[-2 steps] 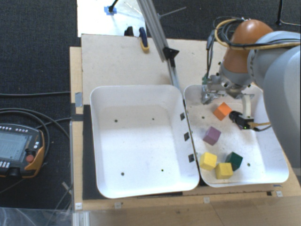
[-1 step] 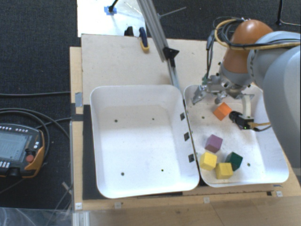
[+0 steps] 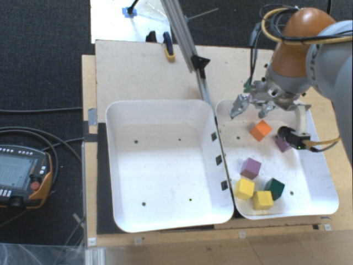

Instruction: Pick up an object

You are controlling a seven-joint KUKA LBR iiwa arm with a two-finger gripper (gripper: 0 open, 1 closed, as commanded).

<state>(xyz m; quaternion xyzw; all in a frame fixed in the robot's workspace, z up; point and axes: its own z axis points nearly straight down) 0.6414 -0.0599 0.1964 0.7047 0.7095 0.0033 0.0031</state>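
Table (image 3: 143,70) carries two white bins; blocks lie in right bin (image 3: 325,195). Pincer (image 3: 251,105) hangs at that bin's upper edge, fingers apart, holding nothing. Approach step: next, descend over the orange block (image 3: 261,130) nearby.

Pale wooden bench (image 3: 138,70) carrying two shallow white bins side by side — left bin (image 3: 118,148), right bin (image 3: 320,195), rims touching at the middle. Blue-and-yellow clamp (image 3: 168,44) at the far edge — black clip (image 3: 150,36) just beside it.
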